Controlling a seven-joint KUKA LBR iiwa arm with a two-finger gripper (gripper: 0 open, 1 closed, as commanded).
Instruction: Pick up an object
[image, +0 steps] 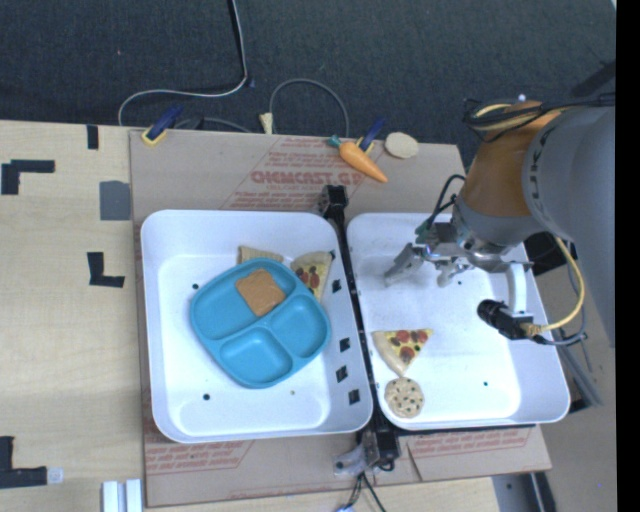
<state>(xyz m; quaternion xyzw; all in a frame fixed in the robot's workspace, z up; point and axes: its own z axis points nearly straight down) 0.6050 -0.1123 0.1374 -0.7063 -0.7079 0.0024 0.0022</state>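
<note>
Sitting in the right bin (520, 395), the pizza slice (402, 346) and the cookie (404, 397) just below it look like the easiest grabs, and neither one's been touched yet as far as I can tell. The gripper (428, 265) hangs over the upper part of that same bin, up and a bit right of the pizza slice, with bare white floor under it. Its fingers look spread apart and there's nothing between them, so it's got hold of zip right now.

Over in the left bin (165, 300) there's a blue divided tray (262, 340) with a brownish toast square (261, 291) lying in its top compartment, plus another pizza slice (313, 270) tucked by the tray's upper right edge, near the divider. Outside the bins, a toy carrot (360, 161) and a little pale round thing (401, 145) lie on the cardboard (200, 170) behind.

So progress-wise: basically the whole job is left. It'd need to get over something, drop, close and lift.
</note>
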